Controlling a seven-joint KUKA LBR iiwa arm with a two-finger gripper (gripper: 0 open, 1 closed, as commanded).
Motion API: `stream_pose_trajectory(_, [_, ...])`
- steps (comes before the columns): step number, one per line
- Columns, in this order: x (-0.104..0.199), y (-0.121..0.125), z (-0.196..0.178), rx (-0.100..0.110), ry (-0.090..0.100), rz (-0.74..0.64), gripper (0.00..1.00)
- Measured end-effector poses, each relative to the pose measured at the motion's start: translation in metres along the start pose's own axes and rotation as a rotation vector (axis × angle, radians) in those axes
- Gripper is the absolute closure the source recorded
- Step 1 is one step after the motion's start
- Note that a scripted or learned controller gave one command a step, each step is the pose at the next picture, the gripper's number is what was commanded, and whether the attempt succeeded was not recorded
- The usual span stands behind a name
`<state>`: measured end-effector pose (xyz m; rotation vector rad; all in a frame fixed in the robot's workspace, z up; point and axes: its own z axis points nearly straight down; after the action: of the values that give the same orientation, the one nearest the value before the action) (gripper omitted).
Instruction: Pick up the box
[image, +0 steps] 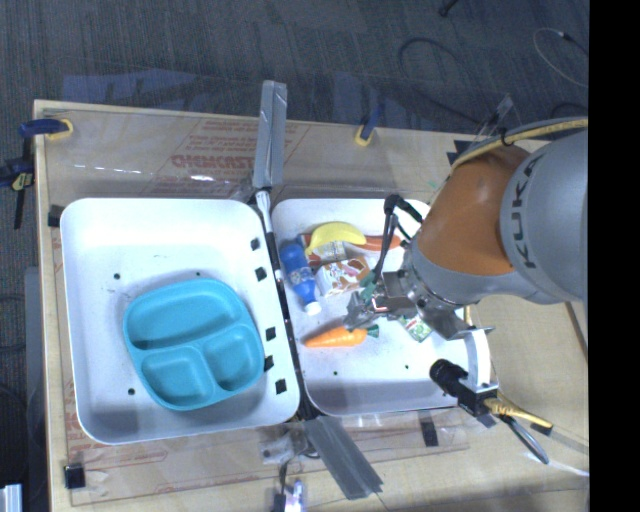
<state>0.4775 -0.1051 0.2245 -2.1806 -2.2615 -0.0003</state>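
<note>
Closely around box (338, 273): bottle (297, 273), banana (336, 237), carrot (336, 339).

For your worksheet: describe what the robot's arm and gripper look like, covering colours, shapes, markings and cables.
The arm is thick, rounded and grey, with a broad orange band above the wrist and dark KUKA lettering on the grey shell. A thin black cable loops beside the wrist. The gripper is a small, dark metal assembly.

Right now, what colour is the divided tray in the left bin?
Light blue tray, seen clearly in the camera view.
</note>
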Motion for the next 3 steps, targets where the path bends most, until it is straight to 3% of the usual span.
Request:
stream_pose_trajectory(1, [0.030,0.000,0.034,0.005,0.001,0.195,1.00])
stream_pose_trajectory(2, [0.079,0.002,0.033,0.002,0.001,0.434,1.00])
stream_pose_trajectory(3, [0.109,0.003,0.020,0.005,-0.001,0.765,1.00])
